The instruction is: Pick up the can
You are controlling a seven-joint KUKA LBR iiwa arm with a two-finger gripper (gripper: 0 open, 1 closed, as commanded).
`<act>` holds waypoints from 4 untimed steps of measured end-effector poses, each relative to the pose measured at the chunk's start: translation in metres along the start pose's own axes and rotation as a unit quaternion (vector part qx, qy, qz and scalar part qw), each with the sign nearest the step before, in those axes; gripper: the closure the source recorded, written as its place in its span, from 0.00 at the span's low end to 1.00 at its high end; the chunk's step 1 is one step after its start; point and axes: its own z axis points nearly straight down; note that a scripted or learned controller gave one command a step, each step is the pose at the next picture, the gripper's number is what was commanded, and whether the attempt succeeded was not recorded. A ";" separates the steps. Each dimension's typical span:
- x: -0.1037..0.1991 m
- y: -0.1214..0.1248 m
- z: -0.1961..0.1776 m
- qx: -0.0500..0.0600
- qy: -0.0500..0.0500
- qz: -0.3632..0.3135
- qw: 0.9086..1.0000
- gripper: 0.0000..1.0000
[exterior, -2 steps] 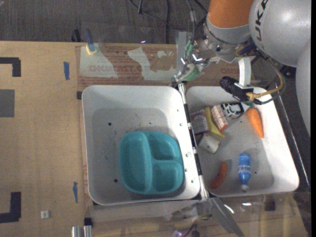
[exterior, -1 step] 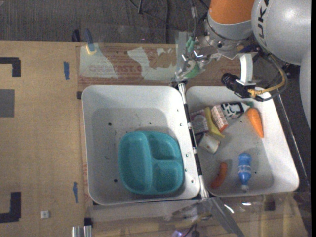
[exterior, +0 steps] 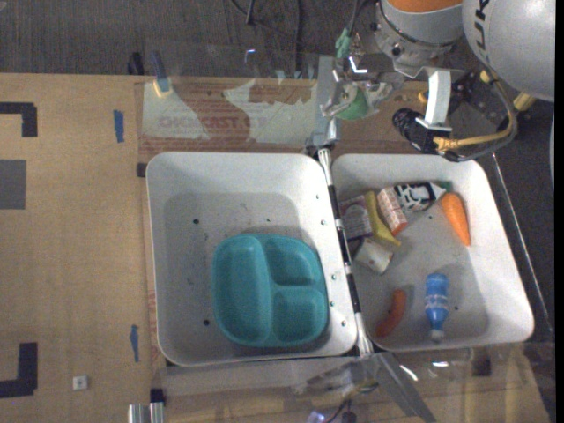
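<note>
- Can [exterior: 355, 222] first: my best read is the dark, banded cylinder on its side, hard against the inner wall of the right bin [exterior: 514, 282]. It lies nearer the camera than the pincer [exterior: 351, 85] and well apart from it.
- The pincer is up beyond the far rims, over the bare tabletop [exterior: 70, 236], roughly in line with the seam between the bins.
- Open or closed? I can't tell from here. There's a green blur right at it (part of the tool or something caught, no telling), and nothing I'd call a held can.
- Step in hand, as I judge it: the approach. No grasp made, and the can is untouched in the bin.
- The next move calls for coming toward the near side and down over that inner wall. It's a tight spot, with the wall on one side of the can and a yellow piece [exterior: 382, 219] touching or just beside the other.
- Head count on the pincer's near side:
- two white bins, the left bin [exterior: 176, 192] carrying one teal divided tray [exterior: 269, 289];
- one can, one yellow piece, one white cup-like piece [exterior: 374, 256];
- one black-and-white packet [exterior: 414, 196], one carrot [exterior: 455, 218];
- one blue bottle [exterior: 435, 303], one red sausage-shaped piece [exterior: 393, 312].
</note>
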 end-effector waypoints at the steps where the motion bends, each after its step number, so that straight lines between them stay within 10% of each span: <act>1: 0.026 0.002 0.022 0.003 0.001 -0.027 1.000 1.00; 2: 0.057 0.005 0.039 0.004 0.001 -0.032 0.999 1.00; 4: 0.027 0.002 0.052 0.003 0.001 -0.076 0.997 1.00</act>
